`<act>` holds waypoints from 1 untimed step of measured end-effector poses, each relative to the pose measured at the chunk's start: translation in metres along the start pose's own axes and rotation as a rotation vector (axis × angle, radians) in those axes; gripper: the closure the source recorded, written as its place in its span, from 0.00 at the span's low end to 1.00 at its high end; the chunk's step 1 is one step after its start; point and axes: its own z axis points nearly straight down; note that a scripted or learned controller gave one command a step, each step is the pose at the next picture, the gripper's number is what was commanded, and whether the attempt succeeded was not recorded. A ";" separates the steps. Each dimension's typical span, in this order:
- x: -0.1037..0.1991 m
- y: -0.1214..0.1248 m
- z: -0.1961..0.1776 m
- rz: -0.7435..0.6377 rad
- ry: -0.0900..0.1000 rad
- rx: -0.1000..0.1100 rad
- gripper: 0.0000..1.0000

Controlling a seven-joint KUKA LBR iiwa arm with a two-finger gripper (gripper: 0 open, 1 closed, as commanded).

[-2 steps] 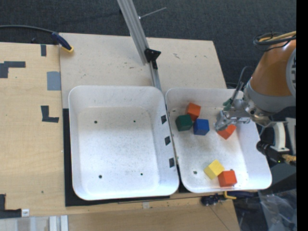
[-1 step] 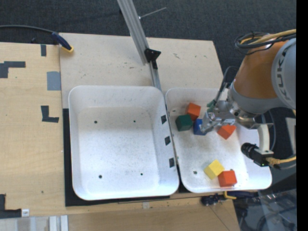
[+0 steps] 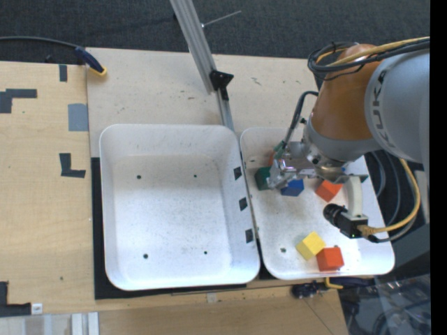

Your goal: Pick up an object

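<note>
I work in a robotics lab: taped plywood bench [image 3: 160, 96], two white bins [image 3: 174, 208] left of and under my pincer [image 3: 283, 175], loose cables [image 3: 398, 215].

blue block [image 3: 293, 186] lying in right bin, partly hidden | green block [image 3: 262, 179] sitting just left | orange block [image 3: 327, 190] lying right | yellow block [image 3: 311, 245] touching red block [image 3: 330, 258] near front

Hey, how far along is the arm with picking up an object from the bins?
Reached: the end effector is low in the right white bin, at a blue cube and a dark green block. In hand: nothing visibly lifted; its grip is hidden from view. Left: grasping and raising one. The yellow cube and two orange cubes lie untouched.
</note>
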 end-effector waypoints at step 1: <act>0.057 -0.014 0.001 -0.001 0.000 0.002 1.00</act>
